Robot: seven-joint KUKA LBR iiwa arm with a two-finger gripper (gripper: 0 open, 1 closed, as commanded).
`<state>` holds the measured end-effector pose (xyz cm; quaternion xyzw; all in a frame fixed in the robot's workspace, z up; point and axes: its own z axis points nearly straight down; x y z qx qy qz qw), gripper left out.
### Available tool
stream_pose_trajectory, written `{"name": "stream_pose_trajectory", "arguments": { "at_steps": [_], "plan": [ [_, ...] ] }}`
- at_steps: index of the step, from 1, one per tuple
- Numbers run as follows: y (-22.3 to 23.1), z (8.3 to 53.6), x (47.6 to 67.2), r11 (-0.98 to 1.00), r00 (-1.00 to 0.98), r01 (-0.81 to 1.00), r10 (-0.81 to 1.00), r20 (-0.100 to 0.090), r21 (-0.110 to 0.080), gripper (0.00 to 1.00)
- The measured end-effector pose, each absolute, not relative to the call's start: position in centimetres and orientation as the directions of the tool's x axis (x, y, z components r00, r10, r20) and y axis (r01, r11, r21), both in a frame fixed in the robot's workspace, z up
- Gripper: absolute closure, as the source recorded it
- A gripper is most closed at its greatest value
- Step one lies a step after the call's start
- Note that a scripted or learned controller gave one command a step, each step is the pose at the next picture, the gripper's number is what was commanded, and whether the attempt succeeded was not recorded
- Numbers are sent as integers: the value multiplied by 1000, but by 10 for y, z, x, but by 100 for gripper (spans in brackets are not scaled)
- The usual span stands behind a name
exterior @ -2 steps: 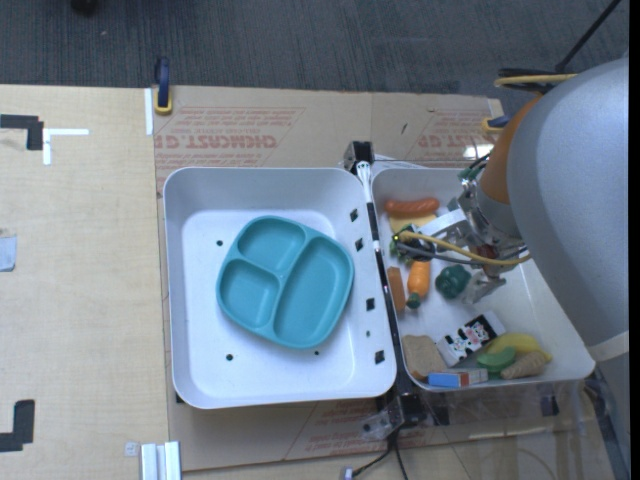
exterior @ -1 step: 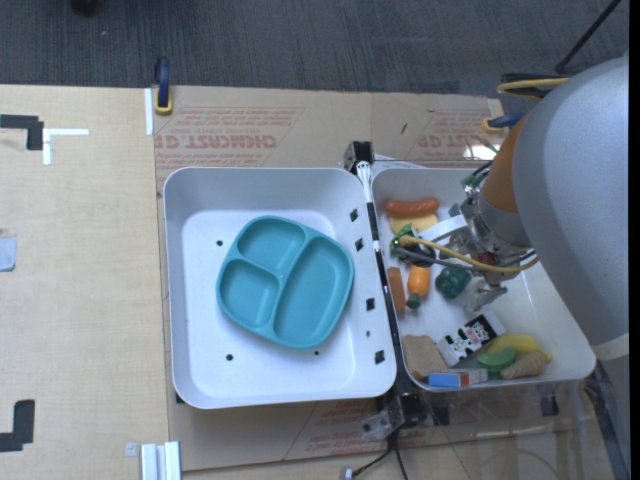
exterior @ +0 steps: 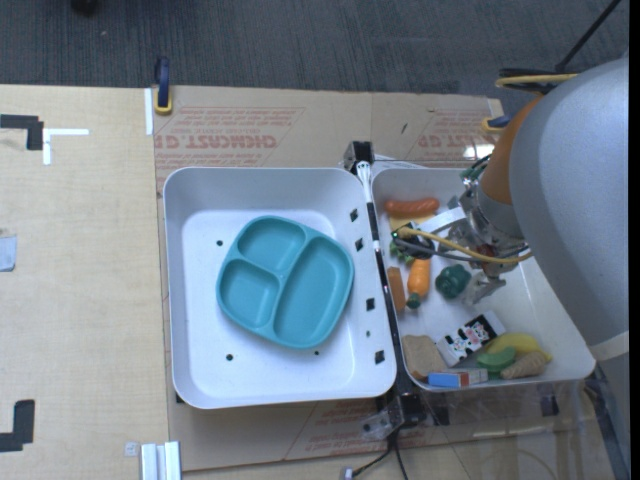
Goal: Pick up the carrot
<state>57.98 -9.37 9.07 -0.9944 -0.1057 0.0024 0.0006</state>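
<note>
Bright, even overhead light; slightly soft.

Arm (exterior: 570, 178): cut off at right edge, covers far corner of right bin (exterior: 560, 353). Gripper (exterior: 478, 258): finger state unclear. Small items at near wall (exterior: 480, 353): partly overlapping, hard to identify.

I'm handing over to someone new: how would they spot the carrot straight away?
Look in the right-hand bin, near its left wall. The carrot is the short orange piece with a green top, just left of the dark green vegetable. The sausage above it is redder, longer and lies sideways.
</note>
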Motion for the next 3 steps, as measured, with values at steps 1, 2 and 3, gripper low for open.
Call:
{"name": "stream_pose_trajectory", "arguments": {
  "at_steps": [1, 2, 3],
  "plan": [
    [-91, 91, 553, -980, 980, 199, 199, -4, -4, 0],
    [-91, 91, 553, -980, 980, 199, 199, -4, -4, 0],
    [-91, 91, 553, -980, 980, 199, 199, -4, -4, 0]
  ]
}}
